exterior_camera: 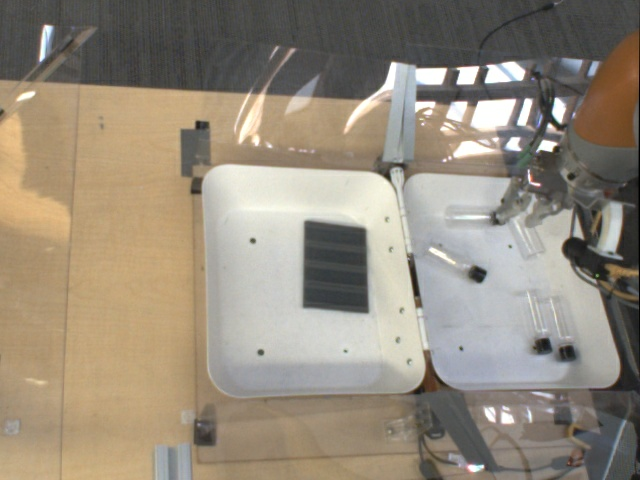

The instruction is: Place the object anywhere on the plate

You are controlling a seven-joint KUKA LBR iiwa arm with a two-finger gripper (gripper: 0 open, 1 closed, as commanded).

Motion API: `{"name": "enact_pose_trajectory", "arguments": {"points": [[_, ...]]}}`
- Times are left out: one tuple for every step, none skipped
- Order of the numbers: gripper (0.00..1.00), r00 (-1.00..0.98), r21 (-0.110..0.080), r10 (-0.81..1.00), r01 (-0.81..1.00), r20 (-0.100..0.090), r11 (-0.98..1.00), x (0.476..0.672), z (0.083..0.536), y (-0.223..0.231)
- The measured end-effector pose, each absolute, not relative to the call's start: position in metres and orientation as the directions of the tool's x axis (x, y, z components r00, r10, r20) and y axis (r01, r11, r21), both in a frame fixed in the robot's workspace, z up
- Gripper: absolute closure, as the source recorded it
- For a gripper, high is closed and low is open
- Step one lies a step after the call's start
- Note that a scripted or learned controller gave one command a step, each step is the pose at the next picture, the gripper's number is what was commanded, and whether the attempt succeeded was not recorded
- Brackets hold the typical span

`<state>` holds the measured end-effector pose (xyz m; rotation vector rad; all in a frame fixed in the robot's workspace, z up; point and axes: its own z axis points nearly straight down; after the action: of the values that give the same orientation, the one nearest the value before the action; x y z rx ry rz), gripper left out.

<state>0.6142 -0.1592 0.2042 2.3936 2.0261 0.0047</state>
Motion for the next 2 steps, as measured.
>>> {"name": "enact_pose_trajectory", "arguments": {"points": [[1.00, 0.280, 0.004, 0.960, 0.960, 0.000, -0.280, 0.670, 0.206, -0.105], [1.00, 0.163, 0.005, 0.987, 0.987, 0.001, -0.163, 0.670, 0.220, -0.037]]}}
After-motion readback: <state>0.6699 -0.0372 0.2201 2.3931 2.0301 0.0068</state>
